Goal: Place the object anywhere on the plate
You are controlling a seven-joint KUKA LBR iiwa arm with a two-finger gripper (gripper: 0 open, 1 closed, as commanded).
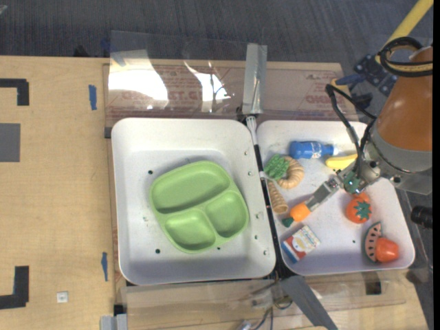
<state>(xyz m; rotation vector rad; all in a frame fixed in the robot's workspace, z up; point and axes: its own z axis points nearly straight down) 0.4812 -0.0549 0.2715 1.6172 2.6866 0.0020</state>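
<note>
The green plate [199, 205] with three compartments lies in the left bin [130, 143]. The gripper [302, 210] reaches across the right bin [405, 253], its fingers [320, 196] closed around an orange carrot [300, 212] near the bin's left wall. Around it lie a blue bottle [311, 149], a banana [340, 161], a tomato [358, 210] and a small carton [300, 243].

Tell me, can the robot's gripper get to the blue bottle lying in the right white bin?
Probably yes. The blue bottle lies near the far wall of the right white bin with nothing on top of it. The gripper hangs over the same bin, close by. The yellow banana-like toy lies right beside the bottle and could crowd the fingers.
</note>
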